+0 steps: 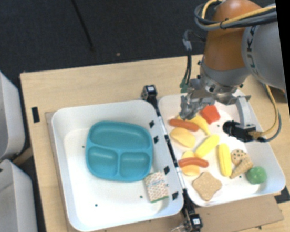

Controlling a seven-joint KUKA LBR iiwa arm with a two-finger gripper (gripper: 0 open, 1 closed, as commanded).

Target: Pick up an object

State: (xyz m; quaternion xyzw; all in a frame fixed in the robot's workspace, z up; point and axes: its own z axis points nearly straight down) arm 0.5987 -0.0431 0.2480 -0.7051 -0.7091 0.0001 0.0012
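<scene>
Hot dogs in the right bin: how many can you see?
2. One hot dog lies near the bin's top left, just below the gripper. The other hot dog lies lower, above the bread slice. The arm may hide more.

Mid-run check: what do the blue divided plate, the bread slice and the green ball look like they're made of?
Blue divided plate: probably moulded plastic, with an even teal colour, soft sheen and rounded compartment ridges. Bread slice: looks like toy food, plastic or foam, with a matte tan face and darker crust edge; the view leaves it open. Green ball: likely smooth plastic or rubber, uniformly green with a faint highlight.
</scene>
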